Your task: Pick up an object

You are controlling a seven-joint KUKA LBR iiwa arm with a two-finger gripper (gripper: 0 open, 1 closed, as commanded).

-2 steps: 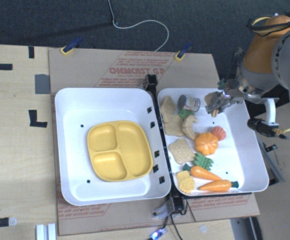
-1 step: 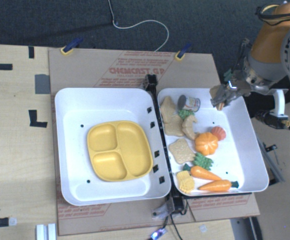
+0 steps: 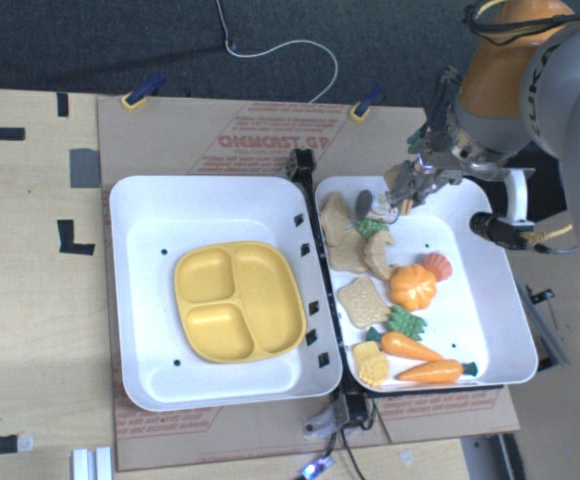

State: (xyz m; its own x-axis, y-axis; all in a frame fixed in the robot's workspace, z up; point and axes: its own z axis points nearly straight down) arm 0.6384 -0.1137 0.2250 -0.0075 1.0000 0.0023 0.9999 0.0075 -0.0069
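The right bin [image 3: 500, 298] holds toy food. There are tan bread slices [image 3: 362, 300], an orange pumpkin [image 3: 413, 286], a red piece [image 3: 437, 265], two carrots [image 3: 410, 346], a yellow corn cob [image 3: 372, 366] and a green leafy piece [image 3: 373, 226]. My gripper [image 3: 382, 205] hangs over the back left corner of this bin, just above the green leafy piece and another bread slice [image 3: 338, 230]. It is open, and I see nothing between its fingers.
The left bin [image 3: 140, 268] holds a yellow divided plate [image 3: 238, 300]. A black divider [image 3: 315, 258] runs between the two bins. The arm [image 3: 510, 68] comes in from the upper right. A white cable [image 3: 270, 48] lies on the dark floor behind the bench.
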